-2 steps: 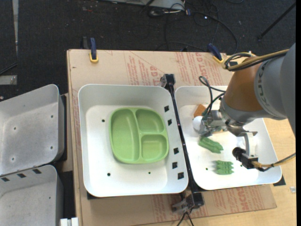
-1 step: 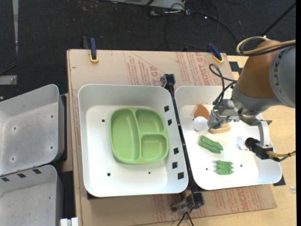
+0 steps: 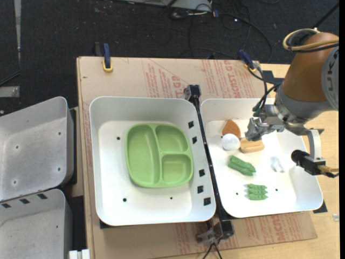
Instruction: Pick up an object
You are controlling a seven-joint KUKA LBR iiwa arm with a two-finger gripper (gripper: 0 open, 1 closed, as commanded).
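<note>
On the far left, off the bench, lie two flat white perforated panels (image 3: 33, 144), one above the other, on the dark floor. Next comes my bench, a brown cardboard-covered board (image 3: 156, 80) with red printing, held at its far edge by a yellow clamp (image 3: 107, 63). The left shallow white bin (image 3: 108, 117) bears a pale green plastic tray with three compartments (image 3: 159, 155), lying flat a little left of the bin's middle. A black divider strip (image 3: 202, 144) runs between the two bins. The right shallow white bin (image 3: 304, 198) holds the small things I am here for: a small white ball (image 3: 230, 141) sits near the bin's left wall, touching or just beside an orange-brown wedge-shaped piece (image 3: 232, 127) behind it. Nearer the camera lies a dark green pod-shaped toy vegetable (image 3: 241, 165), tilted, and below it a lighter green ribbed toy vegetable (image 3: 256, 191), apart from the first. To the right of the ball rests a flat tan wooden block (image 3: 252, 145), and my claw (image 3: 256, 129) stands directly over its far end, touching or just above it; I cannot tell how wide my claw stands, nor whether the block is gripped. A small clear or whitish object (image 3: 276, 164) lies right of the pod. My grey arm with its orange band (image 3: 310, 80) reaches in from the right.
</note>
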